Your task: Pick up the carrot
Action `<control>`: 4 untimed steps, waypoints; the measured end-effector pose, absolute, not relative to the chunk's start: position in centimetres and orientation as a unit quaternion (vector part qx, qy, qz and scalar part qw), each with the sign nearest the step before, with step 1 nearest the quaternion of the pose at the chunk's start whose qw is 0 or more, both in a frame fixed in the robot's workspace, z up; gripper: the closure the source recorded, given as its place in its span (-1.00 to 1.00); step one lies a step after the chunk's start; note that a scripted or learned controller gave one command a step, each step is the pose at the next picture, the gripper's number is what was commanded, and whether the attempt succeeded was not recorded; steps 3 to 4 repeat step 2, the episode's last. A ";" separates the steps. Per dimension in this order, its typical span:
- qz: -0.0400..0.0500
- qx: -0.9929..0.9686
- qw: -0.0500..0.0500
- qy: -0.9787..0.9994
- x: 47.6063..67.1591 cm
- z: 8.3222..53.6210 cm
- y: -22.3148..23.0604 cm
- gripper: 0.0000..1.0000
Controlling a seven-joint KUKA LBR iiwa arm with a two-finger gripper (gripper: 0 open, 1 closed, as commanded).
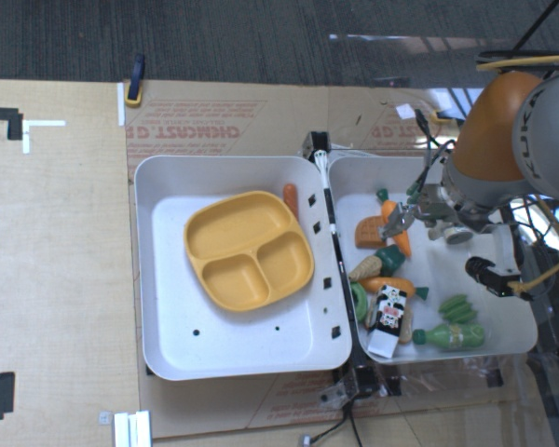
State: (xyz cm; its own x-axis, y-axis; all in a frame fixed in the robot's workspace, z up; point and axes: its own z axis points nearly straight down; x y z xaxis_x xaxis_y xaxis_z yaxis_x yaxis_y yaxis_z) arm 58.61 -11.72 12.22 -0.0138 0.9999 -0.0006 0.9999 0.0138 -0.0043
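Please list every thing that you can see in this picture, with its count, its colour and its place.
bins: 2, white, side by side on the bench
divided plate: 1, yellow, left bin
small piece: 1, orange, left bin, behind the plate
carrot: 1, orange, right bin, under the gripper
milk carton: 1, white and black, right bin, front
bottle: 1, green, right bin, front
clip: 1, blue and yellow, bench's far edge
gripper: 1, grey, over the right bin
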 end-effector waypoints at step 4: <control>-0.005 -0.745 -0.005 -0.668 61.9 10.9 -12.6 1.00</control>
